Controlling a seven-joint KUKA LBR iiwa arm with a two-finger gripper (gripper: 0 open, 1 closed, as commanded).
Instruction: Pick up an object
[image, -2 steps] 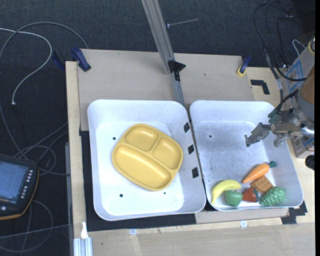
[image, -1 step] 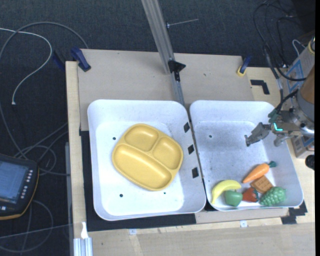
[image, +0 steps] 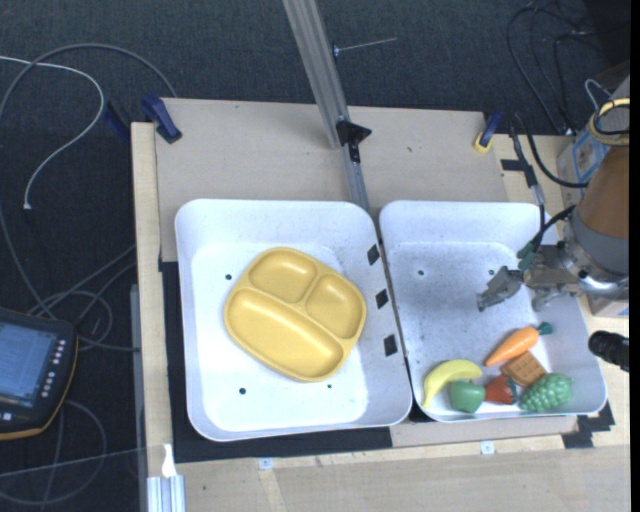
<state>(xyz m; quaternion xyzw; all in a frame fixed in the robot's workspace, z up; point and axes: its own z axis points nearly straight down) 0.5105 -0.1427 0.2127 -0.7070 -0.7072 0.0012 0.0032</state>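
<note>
Grey two-finger gripper (image: 497, 291) sits over the right shallow white plastic bin (image: 440, 225), upper-right part of its floor, with the arm coming in from the right edge. Can't tell if the claw is apart or together, too small and dark at this angle. Nothing visible between it and the bin floor.

Pickable items are all bunched in the near-right corner of the right bin, below the gripper and apart from it:
- orange plastic toy carrot with green top (image: 513, 345), lying tilted, closest to the gripper
- yellow plastic toy banana (image: 445, 377), curved, at the left of the bunch
- green round toy fruit (image: 465, 396), touching the banana
- small red toy piece (image: 499, 390), between the green fruit and the grapes
- brown square cracker-like toy block (image: 523, 369), just under the carrot
- green bumpy toy grape cluster (image: 546, 392), far right, near the bin wall

Left shallow white plastic bin (image: 200, 330) holds a yellow plastic divided plate with three compartments (image: 295, 313), lying flat at its middle.

Both bins sit side by side on the light wooden bench top (image: 250, 150).
</note>
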